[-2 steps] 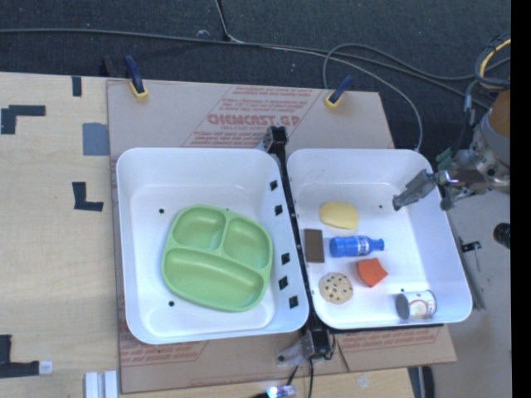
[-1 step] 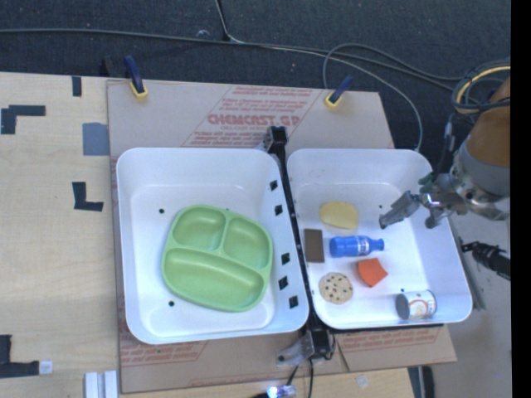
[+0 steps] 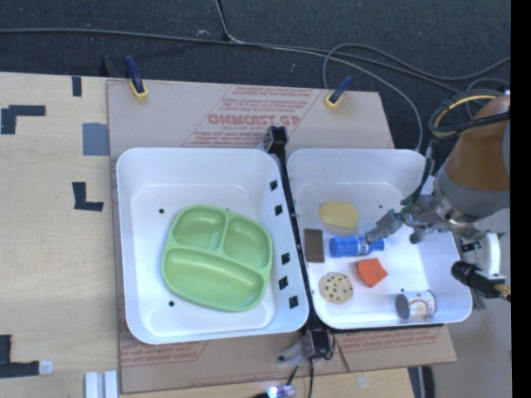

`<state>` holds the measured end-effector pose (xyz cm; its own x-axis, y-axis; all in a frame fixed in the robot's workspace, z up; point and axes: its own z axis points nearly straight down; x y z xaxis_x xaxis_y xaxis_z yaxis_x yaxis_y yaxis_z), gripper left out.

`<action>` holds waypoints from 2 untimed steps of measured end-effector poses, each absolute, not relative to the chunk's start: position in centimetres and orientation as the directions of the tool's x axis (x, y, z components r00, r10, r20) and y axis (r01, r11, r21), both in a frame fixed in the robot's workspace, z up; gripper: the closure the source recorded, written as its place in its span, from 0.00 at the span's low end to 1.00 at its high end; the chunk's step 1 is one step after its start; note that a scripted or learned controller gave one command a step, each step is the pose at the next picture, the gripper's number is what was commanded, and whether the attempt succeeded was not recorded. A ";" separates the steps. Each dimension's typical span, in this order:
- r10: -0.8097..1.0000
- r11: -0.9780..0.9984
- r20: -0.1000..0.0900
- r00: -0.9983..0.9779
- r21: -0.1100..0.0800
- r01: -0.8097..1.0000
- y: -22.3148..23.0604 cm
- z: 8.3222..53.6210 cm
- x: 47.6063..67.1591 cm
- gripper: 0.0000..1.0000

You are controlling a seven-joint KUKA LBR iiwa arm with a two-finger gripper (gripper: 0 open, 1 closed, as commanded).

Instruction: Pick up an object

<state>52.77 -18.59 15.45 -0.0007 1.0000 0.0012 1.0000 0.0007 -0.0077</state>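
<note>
Dark carpet strung with black cables backs a pale wooden table [image 3: 50, 255], where a cardboard sheet [image 3: 249, 114] clamped at its far corners carries two shallow white bins side by side.

Seen from the overhead camera, the left bin [image 3: 137, 181] holds a green divided plate [image 3: 217, 257]. The right bin [image 3: 365, 160] holds the candidates for picking: a pale yellow rounded piece [image 3: 339, 215], a small brown block [image 3: 314, 245], a blue bottle [image 3: 348, 245] lying on its side, an orange block [image 3: 372, 272], a round chocolate-chip cookie [image 3: 336, 288] and a small can [image 3: 417, 305] on its side near the front right corner.

The grey arm [image 3: 473, 181], with its orange band, reaches in from the right, and its pincer [image 3: 387, 228] sits low over the right bin, its tip at the cap end of the blue bottle. Whether its fingers are spread or closed cannot be told from this angle, and nothing is visibly held between them.

By appearances the approach is under way, with the blue bottle the likeliest target. The next move calls for settling the fingers squarely either side of the bottle's body before closing, since a round bottle lying flat may roll toward the neighbouring orange block or the yellow piece.
</note>
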 end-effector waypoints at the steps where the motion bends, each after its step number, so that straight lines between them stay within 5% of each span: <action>1: 1.000 0.001 0.001 -0.001 -0.006 1.000 -18.4 10.5 51.7 0.00; 2: 1.000 0.002 0.000 -0.002 -0.002 1.000 -18.4 11.7 51.9 1.00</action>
<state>51.85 -18.40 11.72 -0.0019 1.0000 0.0003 1.0000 0.0019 -0.0020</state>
